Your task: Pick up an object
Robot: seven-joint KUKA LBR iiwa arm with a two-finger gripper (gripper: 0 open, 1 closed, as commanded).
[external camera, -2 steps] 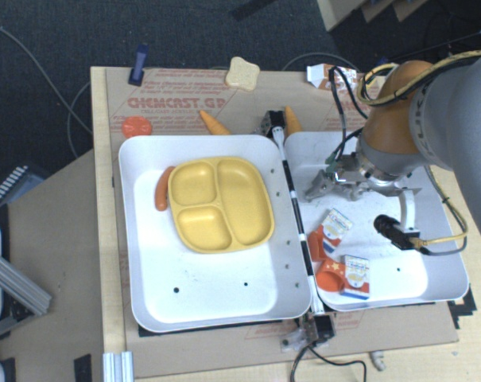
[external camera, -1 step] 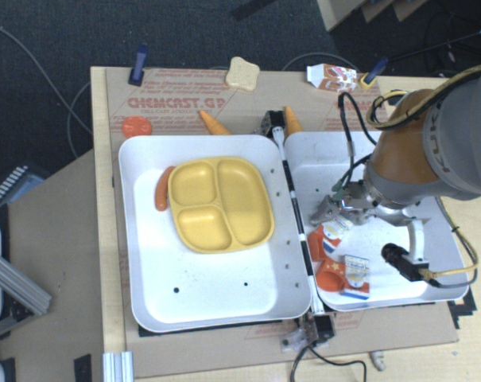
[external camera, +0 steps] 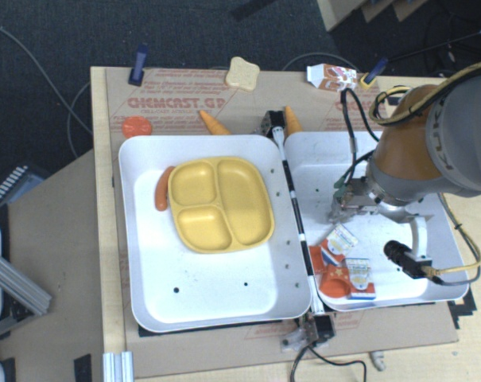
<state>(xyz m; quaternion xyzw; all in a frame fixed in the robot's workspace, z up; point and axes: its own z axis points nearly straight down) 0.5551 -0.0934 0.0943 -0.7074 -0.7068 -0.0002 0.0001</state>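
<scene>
The arm (external camera: pixel 431 146) is reaching in from the right and bending down over the right bin (external camera: pixel 312 161), its gripper (external camera: pixel 350 201) hanging low near the bin's middle. Whether the fingers are wide or narrow, I cannot tell. Just near of the gripper, packets (external camera: pixel 341 239) are lying in the bin's near left corner, one clear, others red and orange (external camera: pixel 335 281). In the left bin (external camera: pixel 216 297), a yellow tray (external camera: pixel 220 204) is sitting with a sausage (external camera: pixel 161 189) lying against its left edge. On the bench (external camera: pixel 176 94), far of the bins, a carrot (external camera: pixel 213 123) and a bread slice (external camera: pixel 242 72) are lying.
</scene>
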